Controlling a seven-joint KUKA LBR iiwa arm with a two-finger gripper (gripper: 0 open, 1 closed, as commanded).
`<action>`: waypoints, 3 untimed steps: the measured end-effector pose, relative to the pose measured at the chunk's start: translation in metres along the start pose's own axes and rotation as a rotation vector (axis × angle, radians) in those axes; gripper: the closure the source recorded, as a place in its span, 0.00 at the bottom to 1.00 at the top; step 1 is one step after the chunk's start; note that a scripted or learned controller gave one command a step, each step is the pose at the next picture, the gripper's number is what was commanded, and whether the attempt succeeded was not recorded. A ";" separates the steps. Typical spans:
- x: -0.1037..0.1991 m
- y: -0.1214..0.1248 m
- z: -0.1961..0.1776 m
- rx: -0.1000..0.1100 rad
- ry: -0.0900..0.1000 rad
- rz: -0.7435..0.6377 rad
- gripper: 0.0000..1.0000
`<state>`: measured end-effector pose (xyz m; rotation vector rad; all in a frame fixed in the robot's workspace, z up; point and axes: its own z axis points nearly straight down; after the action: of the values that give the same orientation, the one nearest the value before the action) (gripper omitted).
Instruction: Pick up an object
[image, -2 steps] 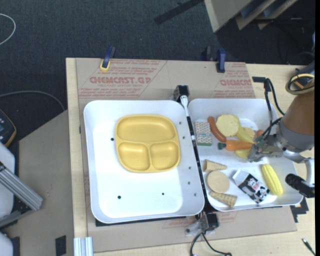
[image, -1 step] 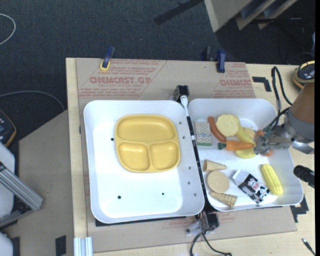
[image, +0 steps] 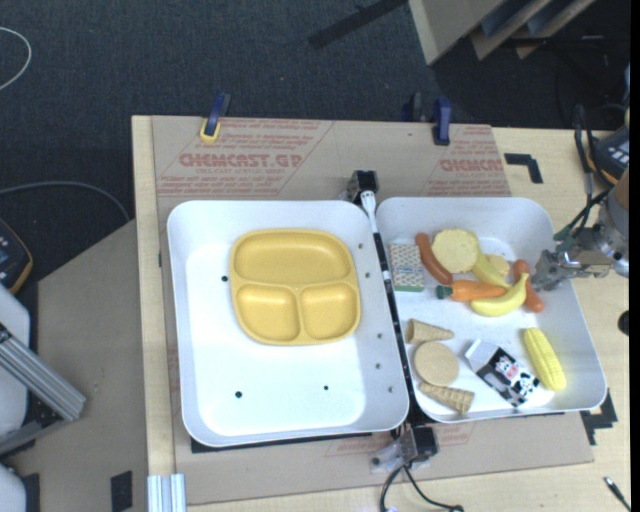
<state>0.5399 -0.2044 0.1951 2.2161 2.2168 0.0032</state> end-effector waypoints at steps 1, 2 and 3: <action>-0.001 0.001 -0.032 0.001 0.001 -0.001 1.00; 0.041 0.020 -0.038 0.002 0.003 -0.006 1.00; 0.096 0.031 -0.042 0.002 0.004 -0.006 1.00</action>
<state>0.5707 -0.1087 0.2370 2.2125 2.2263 0.0044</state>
